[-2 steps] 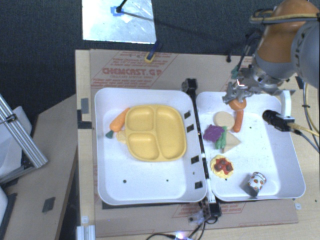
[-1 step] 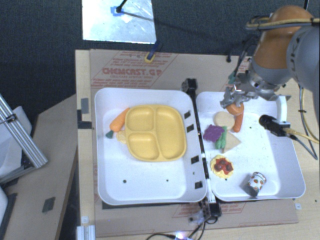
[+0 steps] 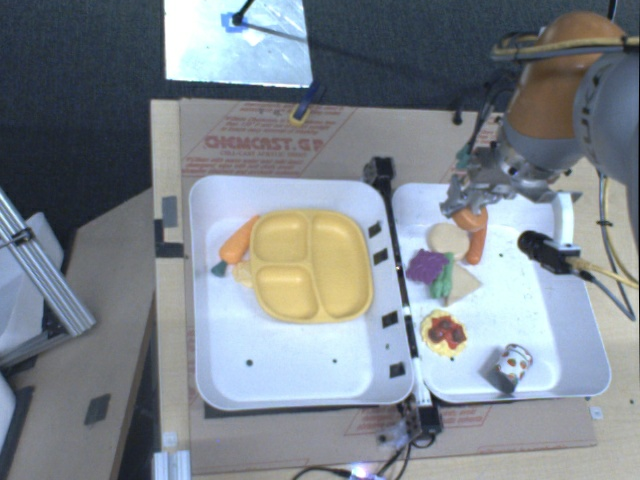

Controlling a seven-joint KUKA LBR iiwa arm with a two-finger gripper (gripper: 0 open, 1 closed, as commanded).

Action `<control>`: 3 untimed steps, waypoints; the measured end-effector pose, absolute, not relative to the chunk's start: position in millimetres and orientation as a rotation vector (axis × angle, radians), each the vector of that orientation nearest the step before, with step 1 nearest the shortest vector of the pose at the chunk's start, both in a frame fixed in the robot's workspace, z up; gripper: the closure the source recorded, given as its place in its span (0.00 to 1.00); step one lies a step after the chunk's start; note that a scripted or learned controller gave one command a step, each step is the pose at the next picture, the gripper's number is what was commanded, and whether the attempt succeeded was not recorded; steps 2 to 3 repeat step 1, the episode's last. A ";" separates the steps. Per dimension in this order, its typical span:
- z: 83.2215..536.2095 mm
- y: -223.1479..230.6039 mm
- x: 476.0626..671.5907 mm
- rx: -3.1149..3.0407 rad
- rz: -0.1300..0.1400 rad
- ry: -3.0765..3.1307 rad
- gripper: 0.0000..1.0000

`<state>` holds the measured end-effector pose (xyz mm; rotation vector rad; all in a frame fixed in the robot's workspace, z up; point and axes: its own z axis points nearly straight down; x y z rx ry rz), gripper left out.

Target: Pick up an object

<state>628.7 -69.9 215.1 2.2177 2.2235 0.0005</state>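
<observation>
**Gripper over the right bin's sausage**

Two white bins sit side by side on the bench. The left bin (image 3: 215,368) holds two things: one yellow tray (image 3: 305,266) with three compartments, and one carrot (image 3: 238,240) lying at the tray's upper left edge, its green end pointing down-left and partly tucked under the tray.

The right bin (image 3: 570,338) holds six small things. One orange-red sausage (image 3: 475,242) stands nearly upright near the bin's upper middle. Just left of it lies one pale round piece (image 3: 447,237), touching or almost touching the sausage. Below these sit one purple bunch of grapes (image 3: 427,265), one green piece (image 3: 442,280) and one cream wedge (image 3: 464,284), all crowded together. Further down is one small pizza (image 3: 445,333) with red topping, and near the bin's lower edge, apart from the rest, one little can (image 3: 510,366).

The single arm (image 3: 560,98) reaches in from the right, its gripper (image 3: 468,204) lowered right above the top of the sausage. Whether the fingers are spread or pressed together cannot be told from this angle, nor whether they touch the sausage.
</observation>
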 end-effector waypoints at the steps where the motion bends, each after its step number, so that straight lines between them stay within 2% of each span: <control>1: 219.5 -75.2 635.2 2.218 0.003 2.222 1.00; 3: 219.5 -75.2 635.2 2.218 0.003 2.222 1.00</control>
